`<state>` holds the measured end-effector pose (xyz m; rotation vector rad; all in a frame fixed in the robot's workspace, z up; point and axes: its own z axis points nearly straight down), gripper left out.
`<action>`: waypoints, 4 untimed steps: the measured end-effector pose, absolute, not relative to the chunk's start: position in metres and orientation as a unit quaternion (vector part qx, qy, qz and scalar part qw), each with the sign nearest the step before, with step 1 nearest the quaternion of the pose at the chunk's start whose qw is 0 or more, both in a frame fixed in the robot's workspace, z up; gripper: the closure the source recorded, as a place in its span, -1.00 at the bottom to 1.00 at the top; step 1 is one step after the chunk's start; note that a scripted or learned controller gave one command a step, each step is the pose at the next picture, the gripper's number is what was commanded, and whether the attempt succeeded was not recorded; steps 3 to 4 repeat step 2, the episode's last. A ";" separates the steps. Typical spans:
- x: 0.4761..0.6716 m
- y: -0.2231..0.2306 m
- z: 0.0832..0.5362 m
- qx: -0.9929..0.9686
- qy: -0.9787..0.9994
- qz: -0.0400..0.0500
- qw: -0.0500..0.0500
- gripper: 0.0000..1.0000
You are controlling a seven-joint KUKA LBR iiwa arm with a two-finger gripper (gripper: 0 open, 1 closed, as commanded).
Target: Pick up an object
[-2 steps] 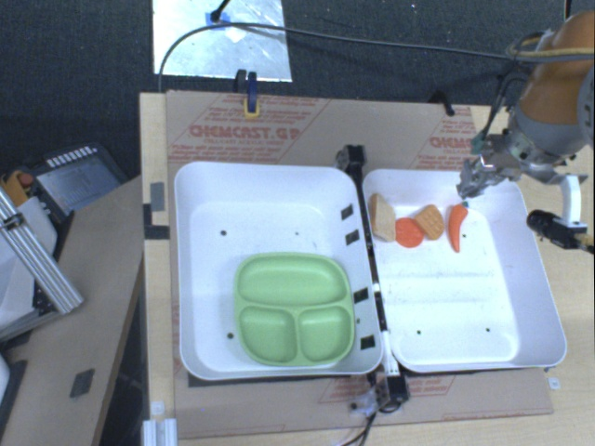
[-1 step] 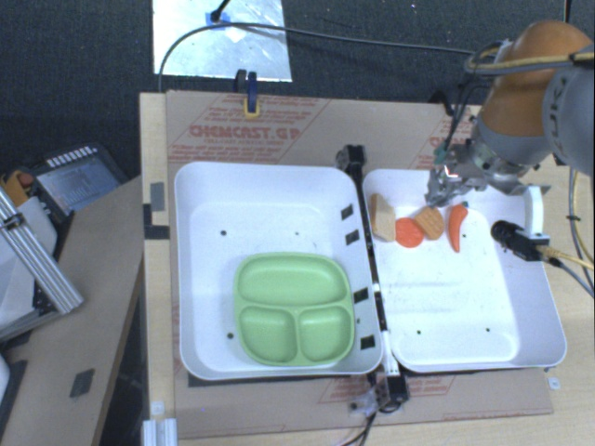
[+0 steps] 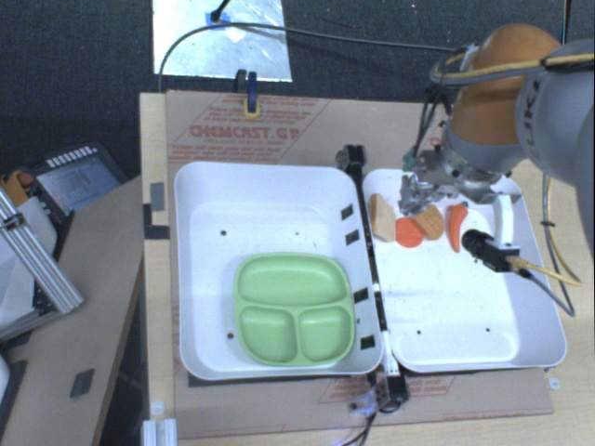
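the gripper (image 3: 419, 196) hangs just over the food pieces (image 3: 410, 233) clustered far in the right bin (image 3: 446, 314), likely lining up a grasp; its opening i cannot tell.

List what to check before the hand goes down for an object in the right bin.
1. Hand over the right white bin: ok.
2. Objects close to it: ok; a pale tan wedge, an orange-red round piece, a tan round biscuit and a red-orange long piece lie there.
3. Target standing alone: not ok; the round piece and biscuit touch.
4. Gap between hand and pieces: cannot tell.
5. Green three-compartment plate out of the way, in the left white bin: ok.
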<state>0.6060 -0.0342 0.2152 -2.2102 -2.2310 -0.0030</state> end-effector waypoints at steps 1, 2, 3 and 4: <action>0.590 0.023 0.210 -0.704 -0.710 0.000 0.001 1.00; 0.580 0.082 0.222 -0.704 -0.711 -0.001 0.000 1.00; 0.580 0.082 0.222 -0.704 -0.711 -0.001 0.000 1.00; 0.580 0.082 0.222 -0.704 -0.711 -0.001 0.000 1.00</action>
